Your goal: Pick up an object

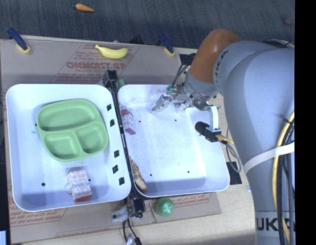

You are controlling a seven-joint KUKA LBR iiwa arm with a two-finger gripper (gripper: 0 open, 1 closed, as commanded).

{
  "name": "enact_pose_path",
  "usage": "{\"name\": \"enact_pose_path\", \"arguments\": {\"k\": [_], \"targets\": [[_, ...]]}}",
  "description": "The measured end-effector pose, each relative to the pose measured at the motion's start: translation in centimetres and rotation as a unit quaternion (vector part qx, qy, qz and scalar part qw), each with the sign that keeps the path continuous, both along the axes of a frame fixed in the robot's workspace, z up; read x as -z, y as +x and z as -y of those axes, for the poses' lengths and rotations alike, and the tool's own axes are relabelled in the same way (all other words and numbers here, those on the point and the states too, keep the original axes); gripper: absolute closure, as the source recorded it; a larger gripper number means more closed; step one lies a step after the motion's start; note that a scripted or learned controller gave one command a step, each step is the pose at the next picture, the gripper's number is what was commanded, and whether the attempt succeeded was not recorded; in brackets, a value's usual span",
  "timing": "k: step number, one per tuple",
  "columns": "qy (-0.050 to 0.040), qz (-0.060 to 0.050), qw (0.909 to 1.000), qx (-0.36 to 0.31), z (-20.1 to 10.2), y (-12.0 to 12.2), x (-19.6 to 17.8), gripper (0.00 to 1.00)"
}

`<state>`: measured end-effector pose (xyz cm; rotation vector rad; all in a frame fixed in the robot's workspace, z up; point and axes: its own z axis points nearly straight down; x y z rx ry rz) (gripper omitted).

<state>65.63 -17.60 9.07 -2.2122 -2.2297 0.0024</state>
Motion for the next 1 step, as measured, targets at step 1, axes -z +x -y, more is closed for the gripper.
{"name": "enact_pose_path", "arguments": {"k": [1], "targets": [[-0.0002,0.001,1.0000,-0.002,-0.02,0.11,-1.17,1.00]]}}
